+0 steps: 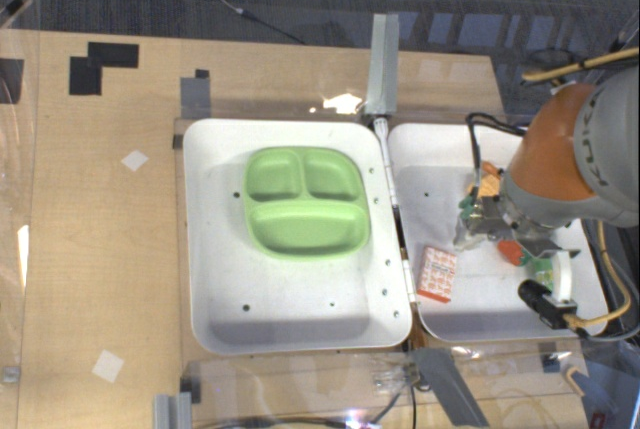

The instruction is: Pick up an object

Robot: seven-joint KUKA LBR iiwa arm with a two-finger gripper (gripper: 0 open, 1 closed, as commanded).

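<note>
So the pickable stuff sits in the right bin [430, 312]: a small red-and-white patterned packet [437, 274] lies flat near the bin's left wall, and a cluster of little items, an orange piece [488, 183], something red [510, 252] and something green [543, 267], sits just beside and partly under the arm [575, 152]. The end effector [478, 220] hangs low over that cluster, right of the packet and apart from it; can't tell how far open it is or if it has anything. Over in the left bin [215, 247] a green divided plate [304, 201] lies alone. Both bins rest on the wooden desk [100, 247].
</note>
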